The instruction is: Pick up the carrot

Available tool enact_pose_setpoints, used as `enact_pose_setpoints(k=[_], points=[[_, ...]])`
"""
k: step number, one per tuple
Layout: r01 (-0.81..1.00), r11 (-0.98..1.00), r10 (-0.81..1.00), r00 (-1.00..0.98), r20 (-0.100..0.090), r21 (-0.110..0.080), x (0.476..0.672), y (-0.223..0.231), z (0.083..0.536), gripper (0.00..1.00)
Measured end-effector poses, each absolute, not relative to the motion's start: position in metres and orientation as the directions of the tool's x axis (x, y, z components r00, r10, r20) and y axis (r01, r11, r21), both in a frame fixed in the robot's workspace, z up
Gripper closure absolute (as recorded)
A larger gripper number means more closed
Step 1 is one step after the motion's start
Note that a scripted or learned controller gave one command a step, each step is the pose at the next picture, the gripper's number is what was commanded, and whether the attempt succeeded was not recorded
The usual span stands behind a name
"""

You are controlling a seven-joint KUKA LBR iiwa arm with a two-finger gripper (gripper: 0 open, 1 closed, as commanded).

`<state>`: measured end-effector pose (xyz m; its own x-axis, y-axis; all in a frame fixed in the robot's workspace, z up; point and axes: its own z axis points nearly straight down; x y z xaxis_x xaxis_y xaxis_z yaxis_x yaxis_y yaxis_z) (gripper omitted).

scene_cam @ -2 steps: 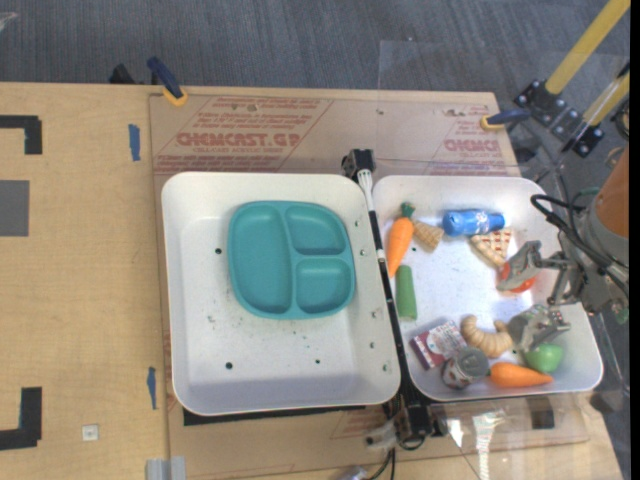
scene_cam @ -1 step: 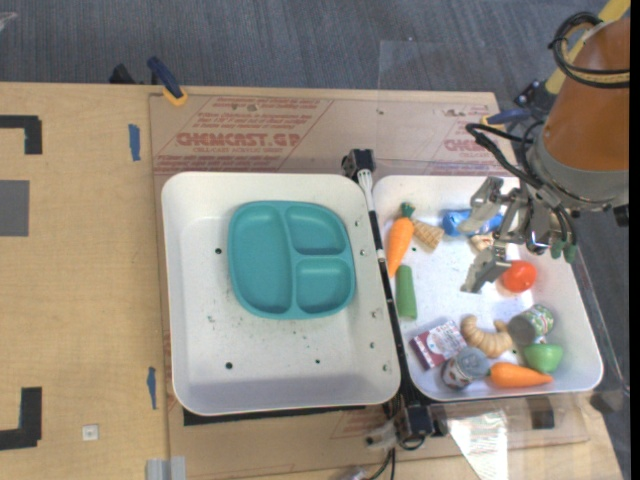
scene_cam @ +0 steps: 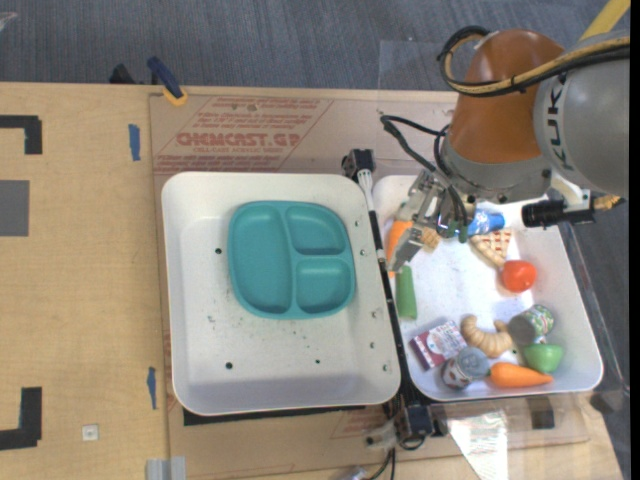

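Gripper is down in the right bin, close against its left wall near the back. Open or closed? Too cluttered there, I can't tell. There's an orange bit right by it, and what that is I can't say either. The carrot sits well apart, along the bin's front edge toward the front right corner. It lies flat, long axis running along that edge, thin end pointing right. So it's diagonally across the bin, with toys crowded in between. My guess is the arm must cross over and turn to straddle it.
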<state>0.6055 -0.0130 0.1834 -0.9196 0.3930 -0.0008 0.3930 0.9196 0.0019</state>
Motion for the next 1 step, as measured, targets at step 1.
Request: enact_pose_setpoints(k=[1], points=[[0.513,0.858,0.513,-0.858,-0.003,0.002,0.5992,-0.0548,0.1859,0.0]])
